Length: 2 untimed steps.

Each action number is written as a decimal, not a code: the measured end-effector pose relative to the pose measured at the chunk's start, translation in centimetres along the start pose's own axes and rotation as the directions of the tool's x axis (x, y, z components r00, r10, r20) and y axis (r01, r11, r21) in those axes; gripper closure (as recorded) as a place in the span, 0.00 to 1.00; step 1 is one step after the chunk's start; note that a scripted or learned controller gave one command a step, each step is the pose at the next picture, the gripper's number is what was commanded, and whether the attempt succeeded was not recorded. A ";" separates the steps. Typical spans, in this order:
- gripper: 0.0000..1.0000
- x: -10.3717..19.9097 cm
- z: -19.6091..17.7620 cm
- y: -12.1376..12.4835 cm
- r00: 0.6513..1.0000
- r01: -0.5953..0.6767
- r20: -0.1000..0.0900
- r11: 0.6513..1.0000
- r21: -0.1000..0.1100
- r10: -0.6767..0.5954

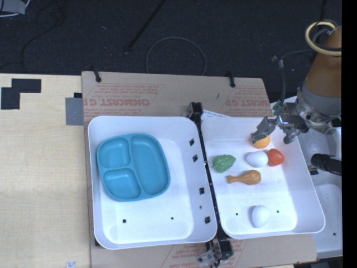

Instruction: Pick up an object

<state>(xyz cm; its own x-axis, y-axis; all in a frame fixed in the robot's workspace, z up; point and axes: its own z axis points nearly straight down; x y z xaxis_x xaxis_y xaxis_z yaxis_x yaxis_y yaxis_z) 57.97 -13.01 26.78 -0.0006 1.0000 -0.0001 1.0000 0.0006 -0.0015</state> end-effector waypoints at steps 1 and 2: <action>0.00 0.9 6.1 0.0 1.000 0.000 -0.002 1.000 0.007 0.000; 0.00 0.4 12.2 0.3 1.000 -0.001 -0.002 1.000 0.008 0.001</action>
<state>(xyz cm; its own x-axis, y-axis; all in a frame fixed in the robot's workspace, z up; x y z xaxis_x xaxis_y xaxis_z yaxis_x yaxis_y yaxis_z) 58.23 -12.60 14.54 0.0004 1.0000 0.0016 1.0000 -0.0004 -0.0093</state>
